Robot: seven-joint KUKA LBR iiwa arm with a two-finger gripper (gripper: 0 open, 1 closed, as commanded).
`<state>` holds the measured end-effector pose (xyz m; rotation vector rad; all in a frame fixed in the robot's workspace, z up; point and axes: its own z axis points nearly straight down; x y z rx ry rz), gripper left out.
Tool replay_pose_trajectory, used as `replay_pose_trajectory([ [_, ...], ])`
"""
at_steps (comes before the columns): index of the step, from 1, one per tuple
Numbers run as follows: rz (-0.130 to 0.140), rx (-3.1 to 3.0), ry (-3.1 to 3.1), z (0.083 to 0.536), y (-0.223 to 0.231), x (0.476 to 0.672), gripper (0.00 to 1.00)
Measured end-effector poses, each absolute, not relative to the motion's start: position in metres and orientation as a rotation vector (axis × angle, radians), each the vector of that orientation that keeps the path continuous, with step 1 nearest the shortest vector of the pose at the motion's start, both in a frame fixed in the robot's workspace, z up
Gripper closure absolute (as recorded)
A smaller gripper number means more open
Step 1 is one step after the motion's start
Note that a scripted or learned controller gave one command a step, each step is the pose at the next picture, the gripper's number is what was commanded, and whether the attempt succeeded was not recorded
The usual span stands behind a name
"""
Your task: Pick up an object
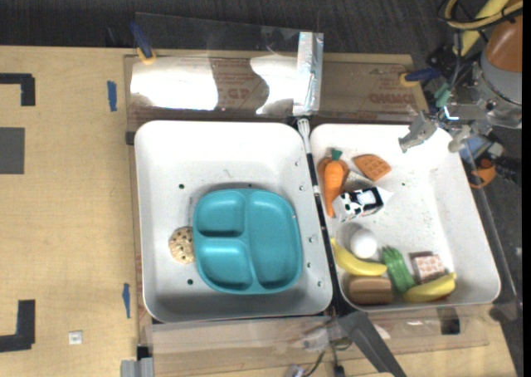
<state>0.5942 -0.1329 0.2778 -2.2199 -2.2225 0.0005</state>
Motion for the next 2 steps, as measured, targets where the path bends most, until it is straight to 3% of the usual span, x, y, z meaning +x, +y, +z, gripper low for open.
replay_pose_trajectory([
  [1,0.009,-2.216,-2.215,0.206,-0.141,0.623,0.00],
  [2,0.006,-2.271,-2.161,0.127,-0.119,0.665,0.00],
])
